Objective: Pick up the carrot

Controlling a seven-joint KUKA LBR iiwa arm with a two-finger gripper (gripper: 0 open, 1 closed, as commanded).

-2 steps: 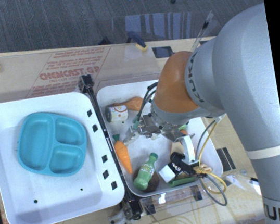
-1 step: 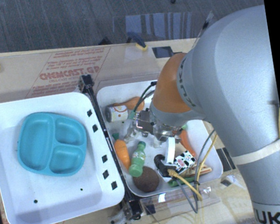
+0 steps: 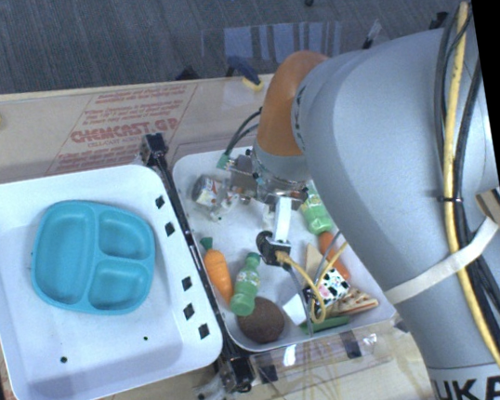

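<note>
The carrot [image 3: 218, 274], orange with a green top, lies in the right bin [image 3: 188, 178] against its left wall, top pointing to the back. My gripper [image 3: 207, 193] hangs over the bin's back left part, a short way behind the carrot and apart from it. Nothing shows in its grasp. The arm's grey bulk covers the right side of the bin.
A green bottle [image 3: 245, 285] lies just right of the carrot, with a brown round thing [image 3: 263, 320] in front of it. Another green item [image 3: 316, 215], an orange piece [image 3: 329, 244] and a black-and-white spotted toy [image 3: 337, 285] sit further right. A blue divided plate [image 3: 93, 256] lies in the left bin [image 3: 32, 370].
</note>
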